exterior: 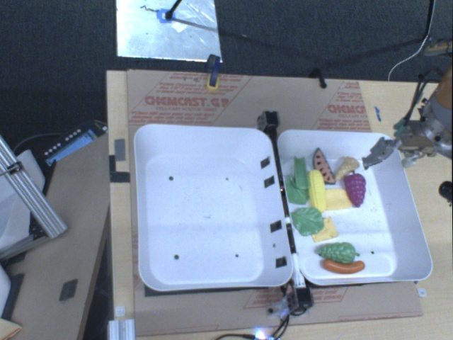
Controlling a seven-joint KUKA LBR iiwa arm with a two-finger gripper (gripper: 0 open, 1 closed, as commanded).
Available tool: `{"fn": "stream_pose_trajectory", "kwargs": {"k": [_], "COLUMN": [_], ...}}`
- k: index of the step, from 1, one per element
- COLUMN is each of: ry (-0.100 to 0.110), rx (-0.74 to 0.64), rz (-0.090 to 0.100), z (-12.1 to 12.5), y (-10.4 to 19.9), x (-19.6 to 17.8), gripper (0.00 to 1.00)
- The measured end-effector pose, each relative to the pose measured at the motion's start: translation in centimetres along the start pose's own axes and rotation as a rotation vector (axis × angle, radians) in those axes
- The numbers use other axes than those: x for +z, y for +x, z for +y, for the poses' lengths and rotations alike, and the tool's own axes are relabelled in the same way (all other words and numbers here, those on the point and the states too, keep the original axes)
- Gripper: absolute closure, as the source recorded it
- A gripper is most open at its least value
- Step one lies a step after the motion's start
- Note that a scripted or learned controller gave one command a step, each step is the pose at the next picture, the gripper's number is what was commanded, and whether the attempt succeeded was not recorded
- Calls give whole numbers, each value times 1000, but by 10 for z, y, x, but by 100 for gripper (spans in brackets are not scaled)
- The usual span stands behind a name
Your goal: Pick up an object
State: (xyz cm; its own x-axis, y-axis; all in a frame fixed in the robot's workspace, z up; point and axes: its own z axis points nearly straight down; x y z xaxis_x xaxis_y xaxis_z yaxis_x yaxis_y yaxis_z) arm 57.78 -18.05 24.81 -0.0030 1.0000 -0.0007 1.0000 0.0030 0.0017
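The right bin (410, 261) holds several toy foods. A watermelon slice (322, 165), a tan piece (347, 166) and purple grapes (355, 188) lie near its far side. A green pod (300, 180), a yellow corn cob (317, 190) and a yellow block (339, 201) sit mid-bin. Nearer the front are a leafy green (308, 220), a yellow wedge (325, 230), a green bumpy piece (340, 251) and an orange sausage (343, 265). My gripper (388, 152) hangs over the bin's far right corner, just right of the tan piece and the grapes. I see nothing in it.
The left bin (152, 190) adjoins the right one along black clips (276, 225). Both stand on a cardboard sheet (184, 98) on the bench. A foil sheet (166, 20) lies at the back, and a metal rail (28, 197) stands at far left.
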Motion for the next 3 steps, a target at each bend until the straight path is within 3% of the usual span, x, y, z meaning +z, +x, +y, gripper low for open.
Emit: {"fn": "stream_pose_trajectory", "kwargs": {"k": [1,2,3], "ry": [8,2,-1], "rx": [-6,0,3], "rz": [5,1,1], "z": [-23,-35,-55], "y": [66,88,71], "x": [84,166,163], "gripper": [0,0,0]}}
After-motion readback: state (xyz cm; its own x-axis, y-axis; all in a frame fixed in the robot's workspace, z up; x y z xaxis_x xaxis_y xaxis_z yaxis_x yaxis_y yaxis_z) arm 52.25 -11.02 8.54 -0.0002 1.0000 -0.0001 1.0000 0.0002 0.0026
